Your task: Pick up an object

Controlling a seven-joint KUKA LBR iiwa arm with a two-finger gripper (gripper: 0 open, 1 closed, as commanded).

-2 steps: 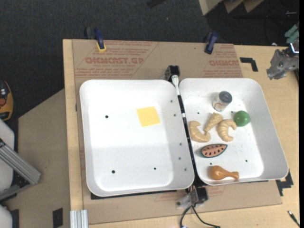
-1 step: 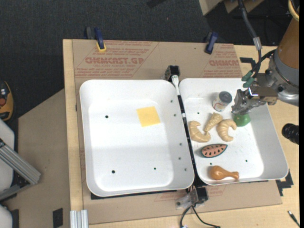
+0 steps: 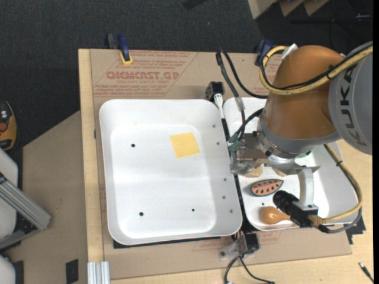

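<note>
Cardboard-topped bench (image 3: pixel 148 70) carries two bins, and in the right bin (image 3: pixel 349 185) the pincer (image 3: pixel 244 161), its spread hidden, hangs just upper-left of the reddish oval object (image 3: pixel 266 187), whose long axis runs left-right.

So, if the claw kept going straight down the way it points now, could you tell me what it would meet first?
Most likely the small pale object lying just beneath the claw in the right bin, near its left wall. Depth is hard to judge from this slanted view, so it might reach the bin floor beside it instead.
</note>
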